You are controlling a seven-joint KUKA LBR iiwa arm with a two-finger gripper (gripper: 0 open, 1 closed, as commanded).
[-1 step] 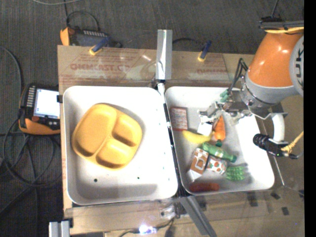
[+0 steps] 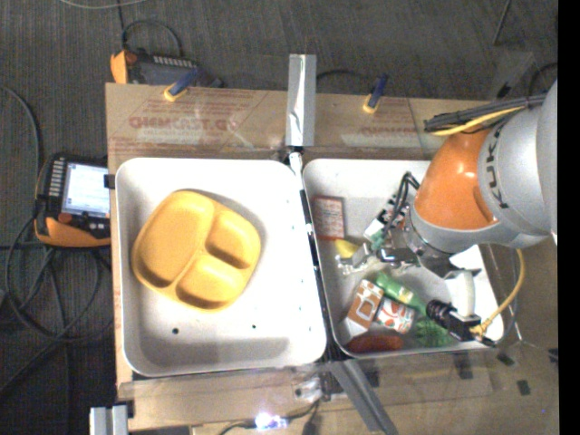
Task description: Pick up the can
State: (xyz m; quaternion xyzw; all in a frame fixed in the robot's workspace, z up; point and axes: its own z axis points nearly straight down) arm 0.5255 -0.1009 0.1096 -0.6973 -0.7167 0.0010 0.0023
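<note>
From the overhead camera, the grey arm with the orange band (image 2: 458, 193) was reaching in over the right-hand shallow white bin (image 2: 362, 175). Its claw (image 2: 388, 239) was down among the clutter near the middle of that bin. Honestly couldn't tell how far open the claw was or whether it had hold of anything (the wrist covered most of it).

The orange, red and white printed can (image 2: 379, 309) was lying on its side in the same bin, toward the bottom of the view. It was just below the claw and apart from it, as far as I could see. A green crinkly packet (image 2: 395, 288) lay right against the can's upper side, and a dark red oblong thing (image 2: 372, 343) sat just beside it at the bin's front wall. A flat reddish-brown packet (image 2: 328, 216) was up by the bin's left wall, with a small yellow item (image 2: 347, 246) just below it.

The left-hand shallow white bin (image 2: 136, 333) held one yellow plastic plate with three compartments (image 2: 198, 247), turned at an angle. Both bins sat side by side on the brown cardboard-covered worktop (image 2: 181, 120).
</note>
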